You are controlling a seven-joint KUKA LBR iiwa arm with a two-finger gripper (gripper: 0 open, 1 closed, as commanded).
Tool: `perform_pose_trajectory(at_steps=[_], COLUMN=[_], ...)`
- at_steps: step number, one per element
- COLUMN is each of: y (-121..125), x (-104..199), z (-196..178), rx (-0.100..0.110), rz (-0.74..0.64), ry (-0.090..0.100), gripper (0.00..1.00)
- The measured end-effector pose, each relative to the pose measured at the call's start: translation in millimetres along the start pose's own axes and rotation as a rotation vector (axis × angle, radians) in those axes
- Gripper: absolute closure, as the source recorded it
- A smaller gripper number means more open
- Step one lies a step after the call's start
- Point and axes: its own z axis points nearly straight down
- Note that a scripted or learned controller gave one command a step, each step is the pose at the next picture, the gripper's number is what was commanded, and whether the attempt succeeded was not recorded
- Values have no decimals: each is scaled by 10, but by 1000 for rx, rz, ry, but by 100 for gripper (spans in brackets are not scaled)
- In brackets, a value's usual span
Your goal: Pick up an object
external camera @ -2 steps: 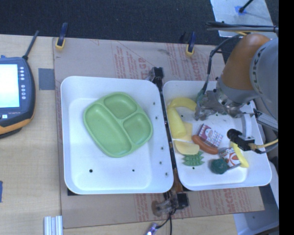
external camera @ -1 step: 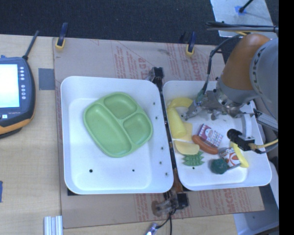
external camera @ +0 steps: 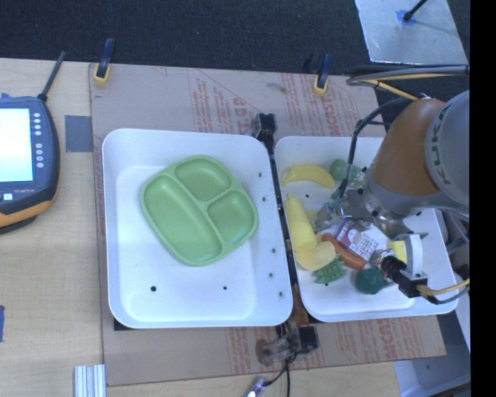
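Faint reddish print runs along the cardboard sheet (external camera: 223, 98) under the bins and a red-and-white packet (external camera: 360, 245) bears lettering, neither legible.
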Motion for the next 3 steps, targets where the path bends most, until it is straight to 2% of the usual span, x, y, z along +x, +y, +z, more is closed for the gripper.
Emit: perform_pose_trajectory(at_steps=[1,2,3], y=[845,220,-215], x=[-236,-261,-215], z=[73,70,62], rx=[19,22,22], rz=[-4,-4,-6], ry=[17,16,17], gripper=[0,0,0])
